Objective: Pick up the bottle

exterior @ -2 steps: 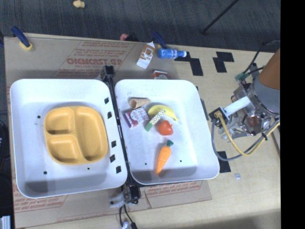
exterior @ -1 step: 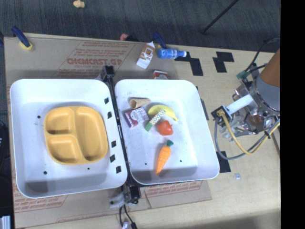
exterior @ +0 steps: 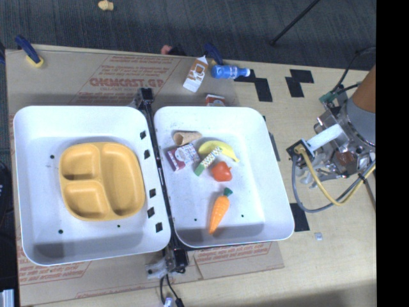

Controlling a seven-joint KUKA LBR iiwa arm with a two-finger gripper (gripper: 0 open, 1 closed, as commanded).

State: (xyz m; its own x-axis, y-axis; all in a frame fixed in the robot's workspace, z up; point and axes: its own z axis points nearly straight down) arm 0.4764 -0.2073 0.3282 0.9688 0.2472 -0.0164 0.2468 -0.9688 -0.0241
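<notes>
Two shallow white bins sit side by side on the bench: the left bin (exterior: pixel 25 171) holds a yellow divided tray (exterior: pixel 101 180), and the right bin (exterior: pixel 268 171) holds a small heap of toy food. In that right bin a carrot (exterior: pixel 218 212) lies toward six o'clock, a tomato (exterior: pixel 222 171) sits at the centre, a banana (exterior: pixel 217 149) touches it at about eleven o'clock, and a red packet (exterior: pixel 182 156) rests near nine o'clock beside the banana. The bottle (exterior: pixel 229 72), blue with a pale cap end, lies on its side outside both bins, on the bench at twelve o'clock from the right bin, well apart from the food. A small carton (exterior: pixel 196 74) lies just beside it at nine o'clock. The gripper (exterior: pixel 342 158) is at three o'clock of the right bin, over the bench, amid cables, far from the bottle; whether its jaws are spread or pressed together cannot be told.
</notes>
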